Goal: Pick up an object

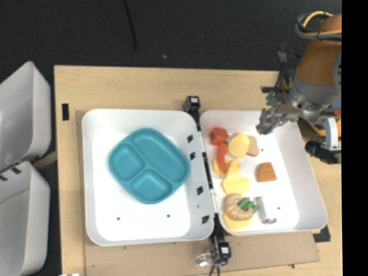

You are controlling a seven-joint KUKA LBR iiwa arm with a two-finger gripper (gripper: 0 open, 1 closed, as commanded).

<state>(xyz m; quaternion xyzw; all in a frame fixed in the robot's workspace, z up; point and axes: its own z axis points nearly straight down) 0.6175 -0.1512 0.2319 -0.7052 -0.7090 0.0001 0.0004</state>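
lab bench [172, 85], 2 white bins [98, 211]

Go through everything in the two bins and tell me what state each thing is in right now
Gripper: above the right bin's back edge, holding nothing.
Blue tray: flat in the left bin, compartments bare.
Toy food pile: loose along the right bin's left side, untouched.
Orange block: lying alone, apart from the pile.

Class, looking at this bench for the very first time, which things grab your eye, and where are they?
A teal three-compartment plastic tray lies in the left white bin. The right white bin holds a cluster of red, orange and yellow toy foods, and the grey pincer hovers over its upper right corner.
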